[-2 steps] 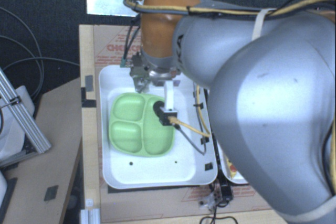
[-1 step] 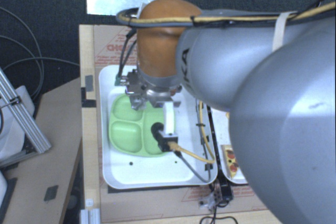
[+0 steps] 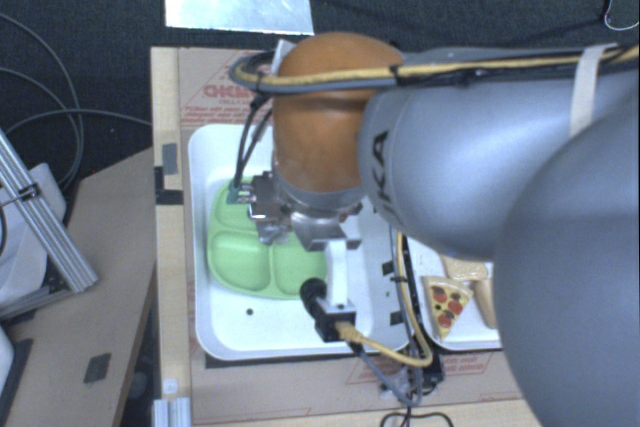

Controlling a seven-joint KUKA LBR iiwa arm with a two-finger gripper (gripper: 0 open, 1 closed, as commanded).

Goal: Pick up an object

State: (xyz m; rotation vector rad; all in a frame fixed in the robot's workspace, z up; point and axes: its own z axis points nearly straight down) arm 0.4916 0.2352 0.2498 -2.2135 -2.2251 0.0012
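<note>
Where arm overhangs, green tray, perhaps pizza toy.

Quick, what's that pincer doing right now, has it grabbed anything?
Pincer: cannot be told; the arm's own wrist hides its tip as it hangs above the green tray in the left bin.
</note>
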